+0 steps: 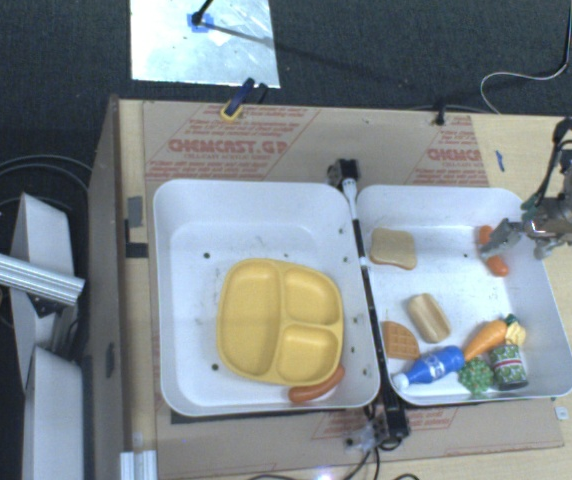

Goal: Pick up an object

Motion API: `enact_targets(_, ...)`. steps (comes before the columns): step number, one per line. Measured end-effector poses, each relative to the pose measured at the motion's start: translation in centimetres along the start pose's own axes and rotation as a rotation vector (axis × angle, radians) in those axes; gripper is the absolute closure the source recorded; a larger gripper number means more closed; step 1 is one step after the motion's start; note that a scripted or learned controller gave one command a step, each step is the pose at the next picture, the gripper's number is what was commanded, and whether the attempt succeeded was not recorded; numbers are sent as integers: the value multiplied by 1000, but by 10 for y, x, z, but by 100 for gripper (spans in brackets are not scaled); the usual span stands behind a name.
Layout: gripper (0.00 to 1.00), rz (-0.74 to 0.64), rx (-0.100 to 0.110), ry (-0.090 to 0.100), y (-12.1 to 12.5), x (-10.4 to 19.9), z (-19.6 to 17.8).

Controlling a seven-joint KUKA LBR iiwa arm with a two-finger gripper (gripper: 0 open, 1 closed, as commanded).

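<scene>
Tomato (495,251), small and orange-red, up at the far right of the right bin (558,313), looks like the pick here, because the gripper (506,234) sits right on top of it, reaching in from the right edge. Is it a grab? I cannot tell; from this angle I can't make out whether the gripper is open or closed, and nothing is clearly lifted. My read: the task is at the reach-and-close stage, with the lift left to do.

Now the containers, biggest first. The left bin (191,223) carries a yellow divided plate (279,320) in its middle (three compartments, all bare), and a sausage (316,389) lies just beside the plate's near edge, touching or nearly so.

The right bin is busier. A slice of bread (394,249) lies at the far left of it. A bread roll (428,317) sits in the middle, and a waffle (400,340) lies near its left, close to the divider. Along the near edge, a blue bottle (434,365) lies on its side, a carrot (486,337) is tilted just to the right, then a green leafy thing (478,376) and a small can (510,366) are crowded into the near right corner (hard to separate, that cluster). The tomato stands well apart from all of them, a fair target.
</scene>
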State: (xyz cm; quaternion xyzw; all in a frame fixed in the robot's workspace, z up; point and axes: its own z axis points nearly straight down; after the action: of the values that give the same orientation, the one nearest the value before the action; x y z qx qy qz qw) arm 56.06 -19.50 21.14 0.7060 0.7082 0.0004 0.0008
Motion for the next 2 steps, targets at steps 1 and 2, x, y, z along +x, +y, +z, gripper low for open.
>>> enact_targets(1,0,2,2,0,19,-11,71)
enact_targets(2,0,-2,1,0,40,-11,128)
